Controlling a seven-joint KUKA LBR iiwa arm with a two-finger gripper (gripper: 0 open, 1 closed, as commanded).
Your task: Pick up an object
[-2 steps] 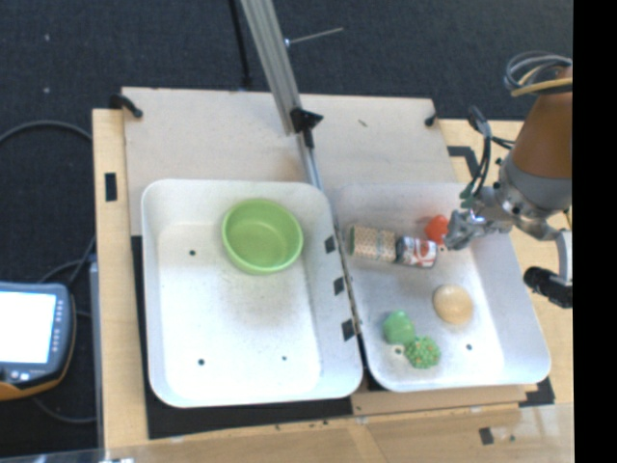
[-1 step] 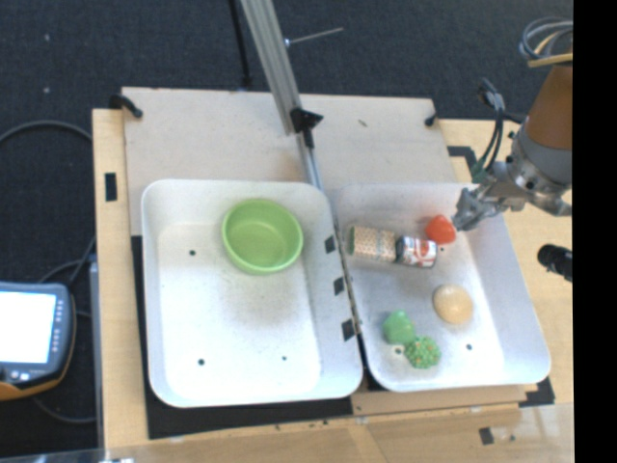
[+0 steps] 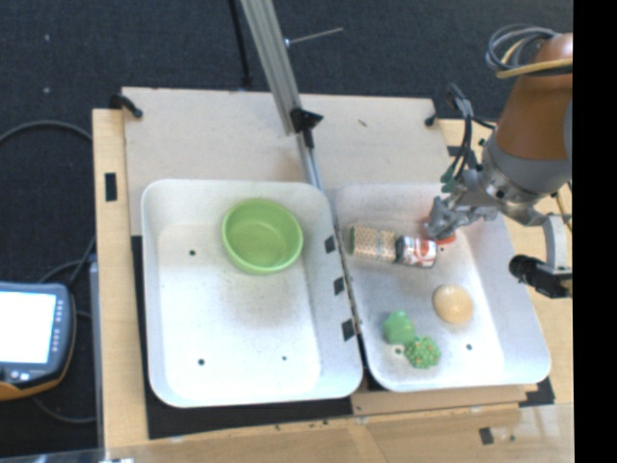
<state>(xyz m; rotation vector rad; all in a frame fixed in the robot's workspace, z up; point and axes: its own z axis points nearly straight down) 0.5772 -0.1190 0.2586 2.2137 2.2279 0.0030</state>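
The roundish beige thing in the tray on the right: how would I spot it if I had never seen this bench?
Find the right-hand white bin, the one the grey arm reaches over. Near its middle lies the beige lump, right of the green pieces and below the lying bottle. It alone is smooth, pale tan and egg-like.

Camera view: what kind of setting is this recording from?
Probably a robotics lab grasping bench: two white bins on a wooden board, a grey and orange arm reaching over the right one, and a teach pendant at the left edge.
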